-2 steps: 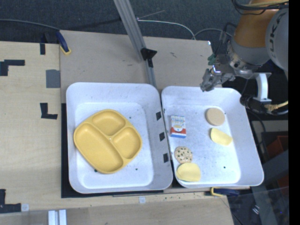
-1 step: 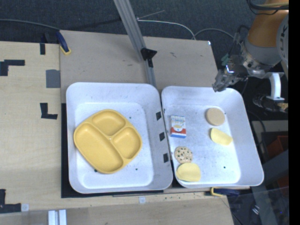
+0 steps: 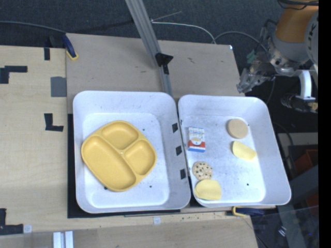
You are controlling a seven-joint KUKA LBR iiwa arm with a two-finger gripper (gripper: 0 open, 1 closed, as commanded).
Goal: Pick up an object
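Jaws (image 3: 249, 82) hang past the right bin's (image 3: 269, 190) far rim, holding nothing; can't tell their state. In that bin: carton (image 3: 196, 139), cookie (image 3: 201, 169), three yellowish food pieces. Yellow tray (image 3: 118, 154) in left bin (image 3: 85, 192).

We see the divided plate (image 3: 118, 154) in the left bin (image 3: 83, 138) | right bin (image 3: 258, 185): carton (image 3: 196, 139) behind cookie (image 3: 202, 169) (two separate items) | gripper (image 3: 247, 84) beyond its far rim

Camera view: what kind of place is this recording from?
Likely a robot lab bench for pick tests: two white bins, a yellow divided plate and toy food such as a cookie, with the gripper nearby.
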